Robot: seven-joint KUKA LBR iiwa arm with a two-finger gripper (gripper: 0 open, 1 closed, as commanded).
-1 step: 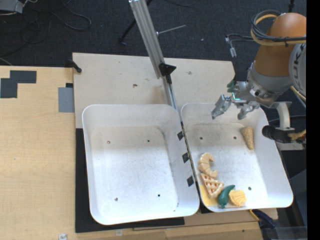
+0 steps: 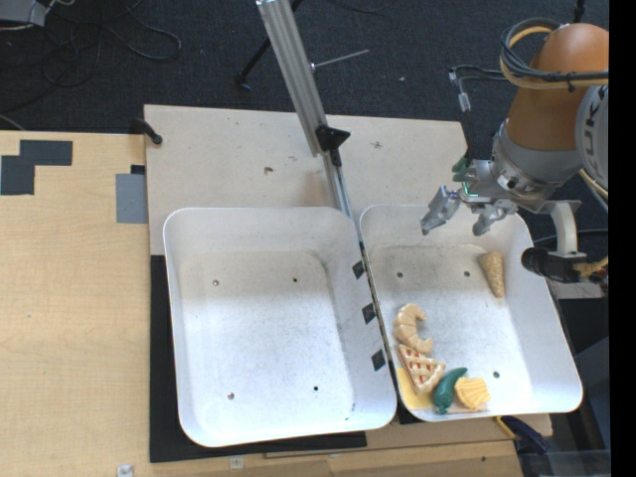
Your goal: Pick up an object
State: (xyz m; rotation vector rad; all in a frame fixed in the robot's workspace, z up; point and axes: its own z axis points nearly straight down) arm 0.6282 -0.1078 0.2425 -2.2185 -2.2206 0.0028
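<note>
Gripper (image 2: 459, 215) hangs over the upper edge of the right bin (image 2: 556, 361), fingers spread apart, nothing between them. Targets sit lower in that bin: cone (image 2: 493, 272) alone at right; croissant (image 2: 411, 328), waffle slice (image 2: 421, 371), green piece (image 2: 446, 388) and yellow piece (image 2: 472, 394) bunched at lower centre. All look like light, rigid, smooth plastic toys, so likely slippery. Best bet: the cone, pinched across its width, clear of neighbours.

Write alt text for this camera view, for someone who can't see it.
A grey and orange robot arm holds its open claw above the far edge of the right white bin, gripping nothing. That bin holds a cone, a croissant, a waffle slice, a green piece and a yellow piece.
</note>
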